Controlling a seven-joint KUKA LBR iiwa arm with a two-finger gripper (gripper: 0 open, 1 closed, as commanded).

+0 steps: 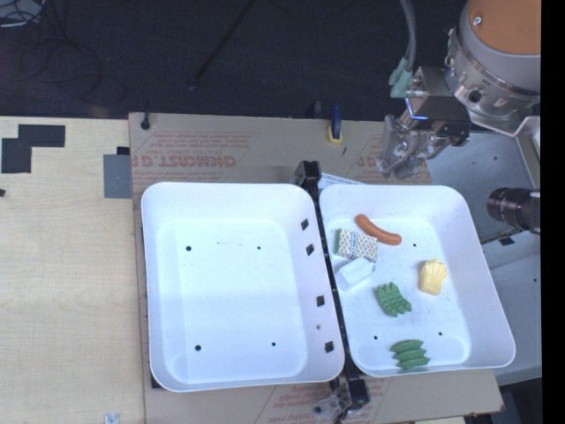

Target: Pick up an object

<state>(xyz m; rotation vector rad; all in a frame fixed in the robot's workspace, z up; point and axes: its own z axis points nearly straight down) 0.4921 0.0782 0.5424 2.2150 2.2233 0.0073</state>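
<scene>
The gripper (408, 159) hangs above the right bin's (477, 228) far rim; its grip state cannot be told. In that bin lie a sausage (378, 230), corn (432, 277) and peas (393, 299).

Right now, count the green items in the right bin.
2. One green pod cluster lies mid-bin, below the white packet; the other green pod cluster lies near the bin's front edge. Nothing looks stacked enough to hide more.
</scene>
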